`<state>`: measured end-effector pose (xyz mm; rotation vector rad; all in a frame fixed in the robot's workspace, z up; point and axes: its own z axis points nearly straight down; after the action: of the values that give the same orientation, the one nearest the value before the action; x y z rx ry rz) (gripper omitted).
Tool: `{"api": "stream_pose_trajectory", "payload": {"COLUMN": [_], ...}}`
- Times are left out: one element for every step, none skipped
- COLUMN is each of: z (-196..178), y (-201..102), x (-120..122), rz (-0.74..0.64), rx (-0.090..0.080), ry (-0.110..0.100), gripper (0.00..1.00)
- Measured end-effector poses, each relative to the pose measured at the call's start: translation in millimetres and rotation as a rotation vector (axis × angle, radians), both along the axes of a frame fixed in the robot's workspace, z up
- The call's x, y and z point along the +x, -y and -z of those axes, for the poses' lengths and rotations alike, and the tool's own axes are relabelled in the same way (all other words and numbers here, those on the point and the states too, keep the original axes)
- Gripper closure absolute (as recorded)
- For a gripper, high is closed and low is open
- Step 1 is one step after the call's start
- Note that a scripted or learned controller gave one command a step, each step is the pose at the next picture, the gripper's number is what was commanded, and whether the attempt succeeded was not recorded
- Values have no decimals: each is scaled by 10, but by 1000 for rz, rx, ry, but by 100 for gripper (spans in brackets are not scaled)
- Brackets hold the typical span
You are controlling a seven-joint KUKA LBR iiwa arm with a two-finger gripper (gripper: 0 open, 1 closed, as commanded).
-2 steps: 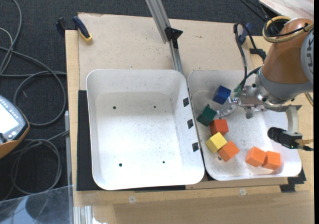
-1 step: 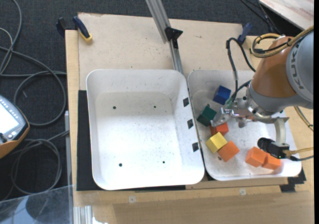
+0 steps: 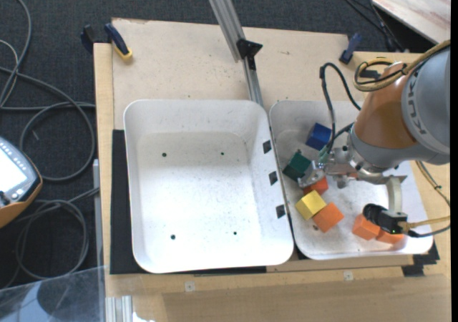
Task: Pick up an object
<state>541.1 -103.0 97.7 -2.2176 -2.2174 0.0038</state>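
Over the right bin the arm bends in from the right, its orange band turned toward the camera and its grey wrist angled down and left. The hand sits low among the blocks, at the edge of the green block and right above a red block; I cannot tell how it is set, apart or together, since the wrist body covers it. No block is visibly gripped. The blue block lies just behind the hand, toward the far wall. The yellow block touches an orange block nearer the front rim. Another orange piece lies at the front right, beside a black fitting on a cable. The left bin stands beside it on the counter, their rims touching.
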Motion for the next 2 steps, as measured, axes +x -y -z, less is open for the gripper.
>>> {"api": "stream_pose_trajectory", "payload": {"z": [-125,-656], "y": [0,-98], "x": [14,-14], "rz": [0,-2], "rx": [0,-2], "ry": [5,11], "gripper": [100,100]}}
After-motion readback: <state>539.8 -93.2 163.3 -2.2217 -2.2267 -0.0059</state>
